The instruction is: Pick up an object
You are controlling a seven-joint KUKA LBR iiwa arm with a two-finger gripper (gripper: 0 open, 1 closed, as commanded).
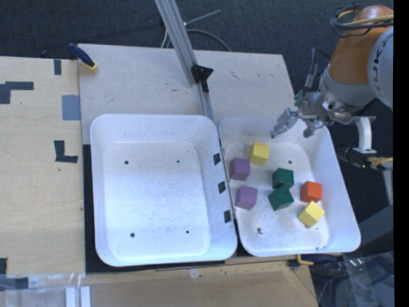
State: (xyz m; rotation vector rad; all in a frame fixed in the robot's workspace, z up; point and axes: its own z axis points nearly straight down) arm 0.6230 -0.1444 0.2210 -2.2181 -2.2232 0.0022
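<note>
From my feed, the bench (147, 75) has two white bins sitting side by side on it: left bin (153, 187) toward the middle, right bin (332, 232) near its right edge.

I see the arm (361, 50) cut off at the right edge. The hand (295, 125) is too small to read its fingers' state.

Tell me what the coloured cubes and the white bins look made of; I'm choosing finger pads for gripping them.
The cubes, such as the orange cube and a green cube, look like matte painted wood or foam: flat colour, no glare. The right bin looks like smooth moulded plastic, judging by its rounded rim.
</note>
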